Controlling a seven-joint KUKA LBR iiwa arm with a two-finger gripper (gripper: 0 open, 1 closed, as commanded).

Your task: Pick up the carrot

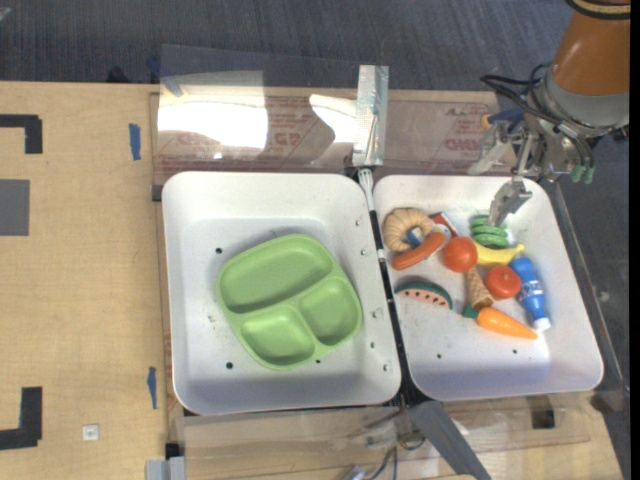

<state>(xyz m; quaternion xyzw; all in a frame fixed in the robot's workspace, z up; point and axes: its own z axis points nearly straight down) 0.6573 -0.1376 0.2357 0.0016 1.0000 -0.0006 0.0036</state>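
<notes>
the carrot (505, 323) lies on the floor of the right bin (575, 363), at the near right edge of the toy food pile, its orange tip pointing right and toward the near wall. it touches or nearly touches a blue bottle (533, 293) on its far side, with a red tomato-like piece (503, 282) and an ice cream cone (478, 290) close against its blunt end. its near side faces bare bin floor, so that looks like the easier side to approach from.

the gripper (508, 200) hangs over the far part of the same bin, just beyond a green ribbed piece (490, 235) and a yellow banana (499, 254). nothing sits between its fingers; whether they stand apart or together i cannot tell, since they are too small and blurred. it is well apart from the carrot, so i judge the pick not yet begun: the arm needs to come nearer and lower.

the left bin (190, 218) carries a green divided plate (290, 299), likely kept as a drop spot. the food is crowded into one bin, probably to force picking from clutter.

red printing runs along the cardboard strip (470, 128) behind the bins, but it is too faint to read. blue tape marks (133, 140) on the bench (70, 268) seem to fix the bin positions.
</notes>
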